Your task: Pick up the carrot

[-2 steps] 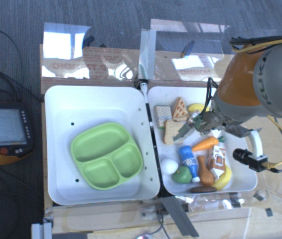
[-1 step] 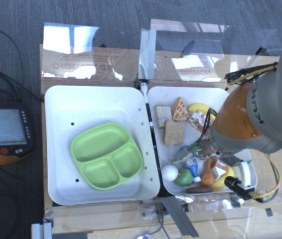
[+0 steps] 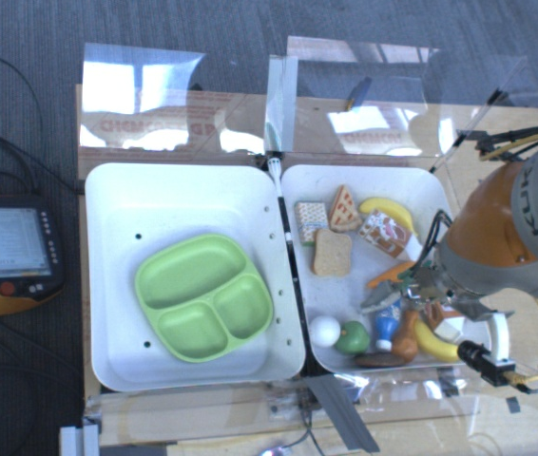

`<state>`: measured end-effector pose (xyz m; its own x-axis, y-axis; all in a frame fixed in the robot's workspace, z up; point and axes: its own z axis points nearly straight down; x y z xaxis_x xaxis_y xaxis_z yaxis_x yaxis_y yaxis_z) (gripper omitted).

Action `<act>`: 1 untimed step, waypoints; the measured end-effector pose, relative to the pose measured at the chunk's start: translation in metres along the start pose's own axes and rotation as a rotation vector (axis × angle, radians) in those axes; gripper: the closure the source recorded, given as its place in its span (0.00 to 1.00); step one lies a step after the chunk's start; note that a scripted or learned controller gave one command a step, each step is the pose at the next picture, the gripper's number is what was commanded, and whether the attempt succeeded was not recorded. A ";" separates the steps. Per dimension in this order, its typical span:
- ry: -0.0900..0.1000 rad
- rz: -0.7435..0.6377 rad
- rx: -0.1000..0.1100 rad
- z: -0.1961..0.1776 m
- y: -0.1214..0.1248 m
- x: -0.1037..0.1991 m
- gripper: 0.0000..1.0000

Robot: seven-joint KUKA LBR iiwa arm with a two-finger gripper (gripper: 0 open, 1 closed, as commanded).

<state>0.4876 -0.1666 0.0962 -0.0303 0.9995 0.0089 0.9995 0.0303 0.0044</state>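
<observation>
The small orange toy carrot [image 3: 387,275] lies slantwise in the right-hand shallow white bin [image 3: 437,190], just below the red-and-white snack packet [image 3: 384,233] and right of the tan slice of toy bread [image 3: 332,253]. It looks like light, rigid plastic with a smooth skin, so it should weigh little but may slip or roll. The best hold is probably across its thicker middle, square to its length. The hand [image 3: 397,293] hangs close over the carrot's lower end; whether it is apart or together I cannot tell. The blue toy bottle [image 3: 387,326] crowds that side.
</observation>
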 end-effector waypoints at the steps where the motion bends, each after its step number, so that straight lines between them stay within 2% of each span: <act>1: -0.013 0.225 -0.008 0.007 0.068 0.031 0.00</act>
<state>0.5550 -0.1338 0.0901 0.1933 0.9811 -0.0028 0.9811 -0.1932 0.0119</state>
